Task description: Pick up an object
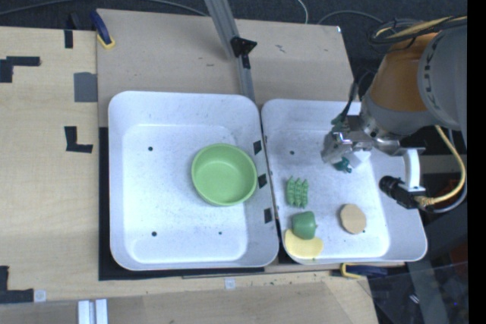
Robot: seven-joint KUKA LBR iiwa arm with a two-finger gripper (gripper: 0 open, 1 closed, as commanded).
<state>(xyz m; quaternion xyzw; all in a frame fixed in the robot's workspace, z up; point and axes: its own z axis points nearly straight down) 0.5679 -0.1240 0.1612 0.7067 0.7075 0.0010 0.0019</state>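
1. The bench has two white bins side by side, a left bin (129, 163) and a right bin (304, 125).
2. The grey arm (425, 87) with its orange band comes in from the right, and it is over the right bin.
3. The gripper (343, 155) hangs over the upper right part of the right bin, with a small teal bit at its tip. I cannot tell if it is holding anything.
4. A green bowl (223, 175) sits in the left bin, near that bin's right side, with its open side up.
5. A green bumpy toy (297, 192) lies in the right bin, near the bin's left wall. Its long side runs up and down in the picture.
6. A dark green round thing (304, 224) sits just below the bumpy toy.
7. A yellow piece (303, 246) touches the dark green thing from below. Its long side runs left to right along the bin's front edge.
8. A tan round disc (352, 219) lies flat to the right of the dark green thing, apart from it, below the gripper.
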